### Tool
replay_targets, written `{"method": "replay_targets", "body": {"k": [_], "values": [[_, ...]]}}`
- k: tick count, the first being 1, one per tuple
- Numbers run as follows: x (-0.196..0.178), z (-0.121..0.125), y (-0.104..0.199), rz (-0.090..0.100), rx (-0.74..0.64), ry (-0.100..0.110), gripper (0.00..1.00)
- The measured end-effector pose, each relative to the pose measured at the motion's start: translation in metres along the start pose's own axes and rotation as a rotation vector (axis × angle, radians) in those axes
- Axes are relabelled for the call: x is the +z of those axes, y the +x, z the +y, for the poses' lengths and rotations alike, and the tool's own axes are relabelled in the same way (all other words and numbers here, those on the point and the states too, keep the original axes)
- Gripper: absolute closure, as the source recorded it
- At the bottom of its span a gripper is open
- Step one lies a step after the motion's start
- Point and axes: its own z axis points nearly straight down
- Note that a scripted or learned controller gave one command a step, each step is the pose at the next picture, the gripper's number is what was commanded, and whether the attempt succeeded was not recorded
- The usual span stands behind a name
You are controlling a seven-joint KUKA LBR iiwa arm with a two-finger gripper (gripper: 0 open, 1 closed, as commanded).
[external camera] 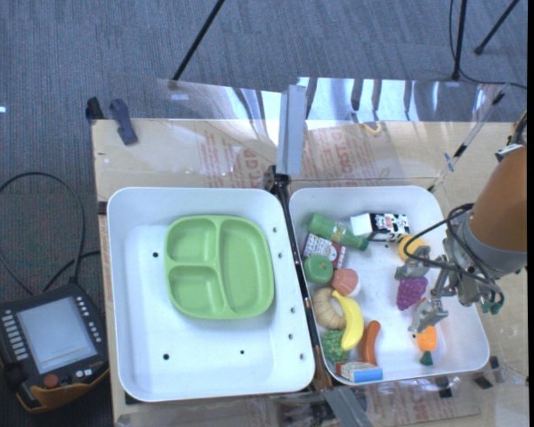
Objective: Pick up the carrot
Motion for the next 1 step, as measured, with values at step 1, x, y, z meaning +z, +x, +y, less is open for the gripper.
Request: {"method": "replay_targets", "body": {"k": [1], "values": [[-0.0561,-0.0099,-0.0222,-0.006,0.319,0.003,1.00]]}}
